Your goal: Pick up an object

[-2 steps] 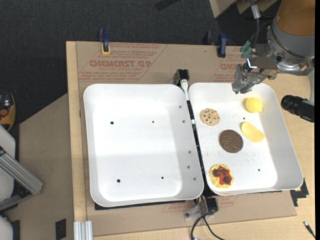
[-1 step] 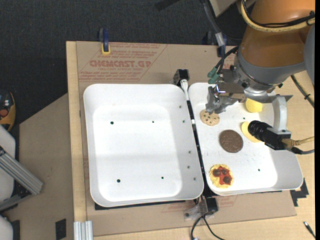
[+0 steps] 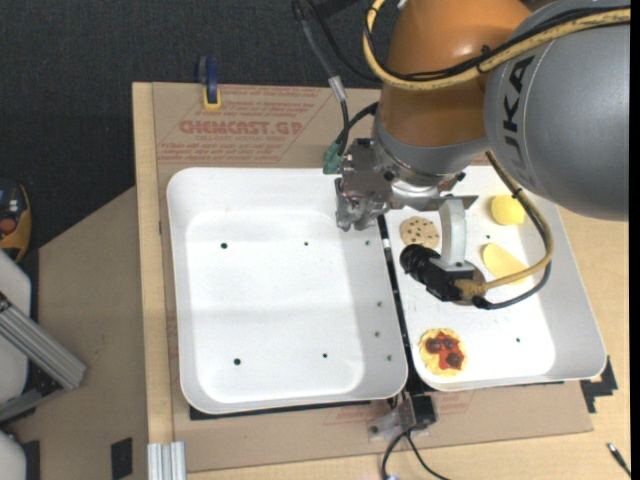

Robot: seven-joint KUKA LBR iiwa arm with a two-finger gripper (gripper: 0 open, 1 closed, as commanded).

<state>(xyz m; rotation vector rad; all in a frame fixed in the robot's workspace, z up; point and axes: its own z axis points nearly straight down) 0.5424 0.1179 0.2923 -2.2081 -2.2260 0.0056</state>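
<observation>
Seen from above at a slant: two shallow white bins side by side, with one grey and orange arm (image 3: 450, 58) reaching in from the view's right.

Your gripper (image 3: 352, 208) hangs low over the left bin (image 3: 270, 308), near its far right corner and just beside the edge it shares with the right bin (image 3: 540, 318). The arm's bulk hides much of it, so you cannot tell whether it is spread or pressed together, and nothing can be seen held in it.

Everything you could pick lies across that shared edge, in the right bin. The speckled cookie (image 3: 419, 232) is closest, just over the edge and slightly toward the near side. It is round, so it has no long axis to line up with.

Count four things:
- One cookie.
- Two yellow pieces, one (image 3: 507, 210) by the far edge and one (image 3: 502, 260) mid-bin. The mid-bin piece looks slightly elongated on a diagonal.
- One small round piece with red topping (image 3: 443, 351), at the near left corner.

The coming move likely calls for a short crossing into the right bin.
</observation>
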